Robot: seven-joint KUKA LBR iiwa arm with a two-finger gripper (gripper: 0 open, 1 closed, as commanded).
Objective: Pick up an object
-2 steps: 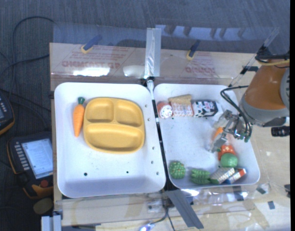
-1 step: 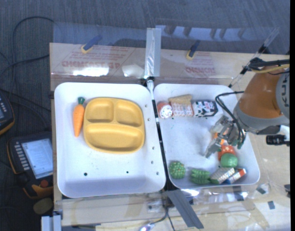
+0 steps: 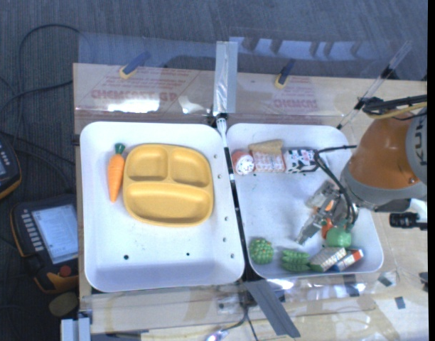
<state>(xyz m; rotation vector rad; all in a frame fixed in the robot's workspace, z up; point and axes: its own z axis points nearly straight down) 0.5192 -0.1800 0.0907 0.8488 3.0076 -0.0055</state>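
The grey two-finger gripper (image 3: 318,222) hung low in the right shallow white bin (image 3: 274,197), just above a small green-and-orange toy (image 3: 336,234) near the front right corner. Its grip could not be made out. A yellow compartment plate (image 3: 168,183) and an orange toy carrot (image 3: 116,175) lay in the left white bin (image 3: 97,247).

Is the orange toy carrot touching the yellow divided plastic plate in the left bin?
Apart. The camera view shows a thin strip of white bin floor between the orange toy carrot and the left rim of the yellow divided plastic plate.
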